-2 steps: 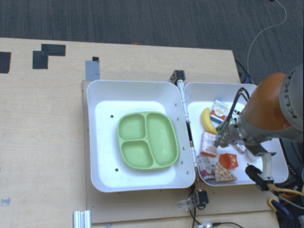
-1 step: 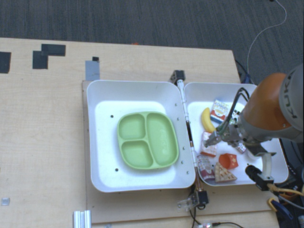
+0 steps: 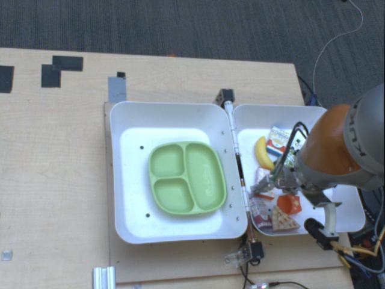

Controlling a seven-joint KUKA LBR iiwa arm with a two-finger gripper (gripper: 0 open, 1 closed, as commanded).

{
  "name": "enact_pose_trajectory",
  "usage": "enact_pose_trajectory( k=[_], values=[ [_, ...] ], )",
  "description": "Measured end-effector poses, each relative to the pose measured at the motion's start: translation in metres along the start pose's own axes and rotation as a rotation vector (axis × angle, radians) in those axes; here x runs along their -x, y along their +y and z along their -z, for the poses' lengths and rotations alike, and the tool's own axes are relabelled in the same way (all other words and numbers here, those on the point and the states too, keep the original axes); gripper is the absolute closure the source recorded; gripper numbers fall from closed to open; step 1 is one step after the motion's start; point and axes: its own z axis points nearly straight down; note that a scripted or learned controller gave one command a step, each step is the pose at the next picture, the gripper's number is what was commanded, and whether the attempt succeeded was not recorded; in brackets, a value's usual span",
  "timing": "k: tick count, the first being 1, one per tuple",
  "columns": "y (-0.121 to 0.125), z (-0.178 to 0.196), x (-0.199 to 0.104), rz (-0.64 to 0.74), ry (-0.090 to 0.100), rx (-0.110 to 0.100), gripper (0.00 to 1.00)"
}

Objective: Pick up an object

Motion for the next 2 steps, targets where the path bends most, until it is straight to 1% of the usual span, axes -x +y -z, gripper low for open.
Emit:
enact_pose_trajectory(
  k=[1,2],
  values=[
    [0.0030,0.0127,-0.0006,0.002,0.000,0.007,1.00],
    [0.0029,0.0126,-0.0004,0.002,0.000,0.007,0.00]
  ],
)
